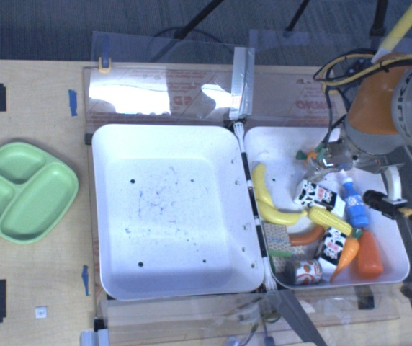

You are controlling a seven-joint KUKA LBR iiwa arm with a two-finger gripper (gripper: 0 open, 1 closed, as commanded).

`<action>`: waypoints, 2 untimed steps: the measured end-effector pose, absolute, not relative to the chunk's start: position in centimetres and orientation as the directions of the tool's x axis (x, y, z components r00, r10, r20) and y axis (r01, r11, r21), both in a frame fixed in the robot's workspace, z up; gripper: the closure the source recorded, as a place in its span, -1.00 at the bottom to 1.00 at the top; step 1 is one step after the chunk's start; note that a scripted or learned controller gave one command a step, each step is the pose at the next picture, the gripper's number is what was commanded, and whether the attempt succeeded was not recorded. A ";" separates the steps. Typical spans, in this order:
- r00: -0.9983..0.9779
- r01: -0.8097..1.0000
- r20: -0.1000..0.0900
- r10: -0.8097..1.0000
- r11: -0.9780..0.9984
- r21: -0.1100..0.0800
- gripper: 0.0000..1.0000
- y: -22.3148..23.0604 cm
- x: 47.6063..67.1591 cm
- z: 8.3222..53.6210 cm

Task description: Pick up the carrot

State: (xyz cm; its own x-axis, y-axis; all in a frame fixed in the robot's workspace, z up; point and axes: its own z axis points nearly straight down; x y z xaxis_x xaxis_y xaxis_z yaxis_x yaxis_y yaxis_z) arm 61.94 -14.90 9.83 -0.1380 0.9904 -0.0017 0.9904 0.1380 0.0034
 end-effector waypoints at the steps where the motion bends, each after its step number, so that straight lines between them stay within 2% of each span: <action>1: -0.101 0.995 0.000 0.995 0.101 0.002 1.00 -3.7 65.2 18.5; 2: -0.101 0.995 0.000 0.995 0.101 0.002 -1.00 -3.7 65.2 18.5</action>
State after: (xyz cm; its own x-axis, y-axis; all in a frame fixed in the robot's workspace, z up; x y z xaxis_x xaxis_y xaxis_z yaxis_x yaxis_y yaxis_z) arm 65.22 -3.73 18.53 -0.1006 0.9949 -0.0004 0.9949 0.1006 0.0015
